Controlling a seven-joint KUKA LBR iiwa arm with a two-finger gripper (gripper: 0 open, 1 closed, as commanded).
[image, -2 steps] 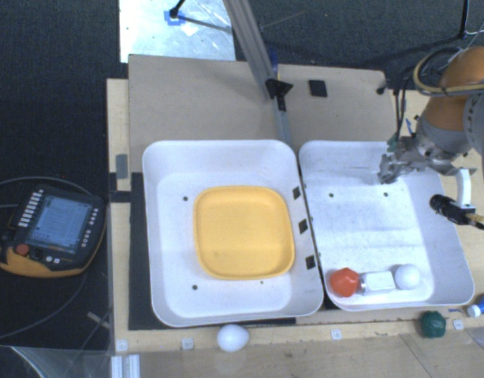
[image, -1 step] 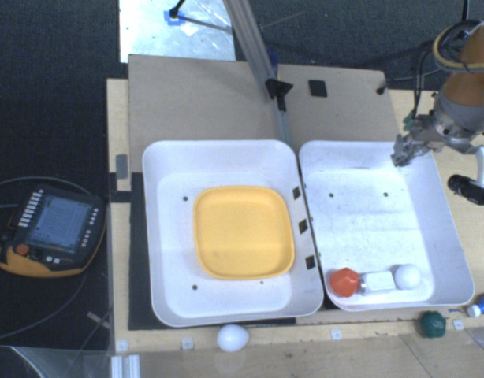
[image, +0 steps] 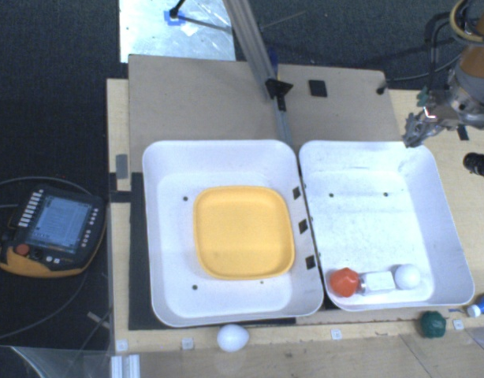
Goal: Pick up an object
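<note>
One gripper (image: 416, 129) hovers over the right bin's (image: 447, 211) far corner, opening unclear.

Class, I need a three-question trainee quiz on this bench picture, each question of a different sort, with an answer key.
1. True or false: the yellow plate lies in the left bin.
2. Multiple choice: the orange ball in the right bin sits near which corner as seen in the view? A) upper right B) lower left C) upper left
3. Fill in: the hand is over the right bin's upper ____ corner.

Key: 1 true. 2 B. 3 right.
</note>
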